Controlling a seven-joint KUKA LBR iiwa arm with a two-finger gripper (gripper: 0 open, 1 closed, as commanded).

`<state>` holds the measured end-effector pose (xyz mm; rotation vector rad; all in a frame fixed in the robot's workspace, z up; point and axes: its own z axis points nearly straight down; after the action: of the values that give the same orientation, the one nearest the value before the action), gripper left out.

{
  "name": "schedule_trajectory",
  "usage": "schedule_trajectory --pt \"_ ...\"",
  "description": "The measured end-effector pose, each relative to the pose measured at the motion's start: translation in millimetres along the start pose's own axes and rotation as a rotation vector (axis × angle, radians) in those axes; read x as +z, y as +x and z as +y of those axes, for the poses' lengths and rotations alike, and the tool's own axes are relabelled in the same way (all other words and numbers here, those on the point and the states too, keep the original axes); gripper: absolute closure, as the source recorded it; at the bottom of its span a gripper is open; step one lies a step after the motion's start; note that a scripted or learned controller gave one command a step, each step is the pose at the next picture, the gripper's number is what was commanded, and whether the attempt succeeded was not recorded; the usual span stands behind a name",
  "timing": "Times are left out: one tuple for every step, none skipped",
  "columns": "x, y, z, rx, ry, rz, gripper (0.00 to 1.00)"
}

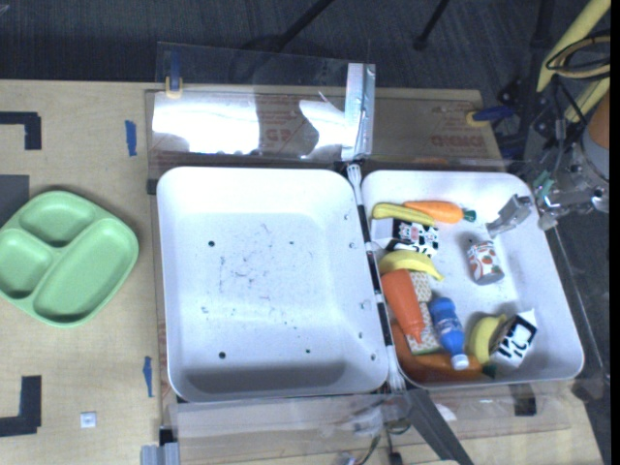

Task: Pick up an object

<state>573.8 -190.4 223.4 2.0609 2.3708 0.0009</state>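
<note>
The right bin [542, 289] holds several objects. An orange carrot [433, 211] and a yellow banana [390, 211] lie at its far left, with a black-and-white patterned box [415, 233] just below them. A second banana [410, 263] and an orange bottle [404, 310] lie along the left wall, next to a blue bottle [447, 327]. A small red-and-white can [484, 261] sits alone in the middle. A yellow fruit [481, 337] and a black-and-white cube [517, 339] rest at the near right. My gripper [506, 215] hangs over the bin's far right, just above the can, holding nothing that I can see.
The left bin [194, 201] lies beside the right one, sharing a divider. A green divided plate [63, 255] sits on the wooden bench at the far left. A clear plastic panel [262, 114] stands behind the left bin. Cables and the arm's body [576, 177] crowd the right side.
</note>
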Motion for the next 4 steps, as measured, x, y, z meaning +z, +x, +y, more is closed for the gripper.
schedule_trajectory --pt "73.3 -32.6 22.0 0.006 0.0 0.0 0.0" --pt "49.6 -2.1 -49.9 -0.016 0.0 0.0 0.0" --pt "130.1 -10.1 8.3 0.095 0.0 0.001 0.0" --pt "119.9 -10.1 9.1 0.095 -0.003 0.0 1.0"
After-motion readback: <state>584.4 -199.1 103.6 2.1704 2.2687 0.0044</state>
